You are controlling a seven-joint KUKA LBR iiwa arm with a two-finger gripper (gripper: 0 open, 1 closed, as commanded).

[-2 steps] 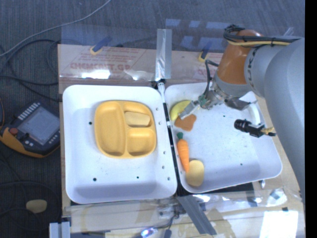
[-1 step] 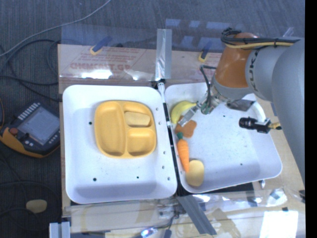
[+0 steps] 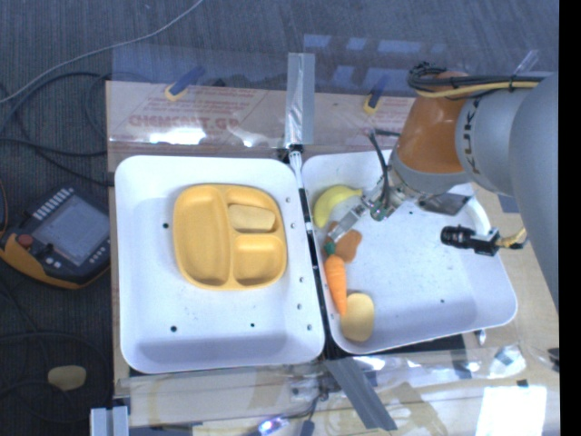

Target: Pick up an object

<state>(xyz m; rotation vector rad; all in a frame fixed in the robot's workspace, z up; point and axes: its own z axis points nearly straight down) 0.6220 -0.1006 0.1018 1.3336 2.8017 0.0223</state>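
Light is bright and even from above, leaving the white bins (image 3: 218, 334) nearly washed out with only faint shadows. Glare streaks the plastic sheet (image 3: 209, 116) behind them and the metal at the bottom edge. Focus is soft throughout.

Glossy white plastic bins (image 3: 182, 334) — smooth yellow plastic tray (image 3: 229, 235) — matt grey carpet (image 3: 54, 44).
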